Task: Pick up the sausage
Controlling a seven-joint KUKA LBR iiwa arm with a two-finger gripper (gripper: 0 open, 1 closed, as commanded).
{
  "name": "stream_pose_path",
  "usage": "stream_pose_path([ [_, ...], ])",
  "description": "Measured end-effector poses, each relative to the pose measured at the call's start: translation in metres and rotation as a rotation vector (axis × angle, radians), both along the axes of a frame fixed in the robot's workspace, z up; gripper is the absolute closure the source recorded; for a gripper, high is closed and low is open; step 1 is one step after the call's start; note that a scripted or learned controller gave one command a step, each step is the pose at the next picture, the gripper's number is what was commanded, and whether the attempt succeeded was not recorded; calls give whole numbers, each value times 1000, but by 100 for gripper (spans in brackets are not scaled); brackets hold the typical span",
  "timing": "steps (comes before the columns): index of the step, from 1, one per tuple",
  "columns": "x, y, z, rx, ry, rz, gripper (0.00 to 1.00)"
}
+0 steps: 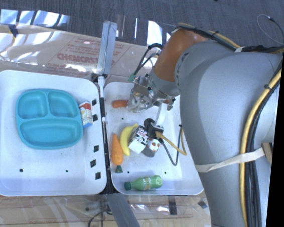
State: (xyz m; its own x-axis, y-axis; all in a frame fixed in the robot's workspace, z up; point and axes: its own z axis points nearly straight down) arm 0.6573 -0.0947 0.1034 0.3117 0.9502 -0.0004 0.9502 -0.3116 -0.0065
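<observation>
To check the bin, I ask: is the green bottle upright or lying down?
Lying down. The green bottle rests on its side on the right bin floor, its neck pointing left.

Turquoise tray (48, 118); orange carrot (117, 150); yellow banana (126, 138); green bottle (144, 183); orange-red sausage (120, 103); white bins (4, 171).

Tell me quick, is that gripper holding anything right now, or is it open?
Gripper: cannot be told. It sits low in the right bin, right beside the sausage; nothing is visibly held.
</observation>
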Motion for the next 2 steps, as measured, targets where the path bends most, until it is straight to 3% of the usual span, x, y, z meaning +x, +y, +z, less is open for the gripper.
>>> stream_pose_path([
  [1,0,0,0,0,1,1,0],
  [2,0,-11,-10,2,0,11,0],
])
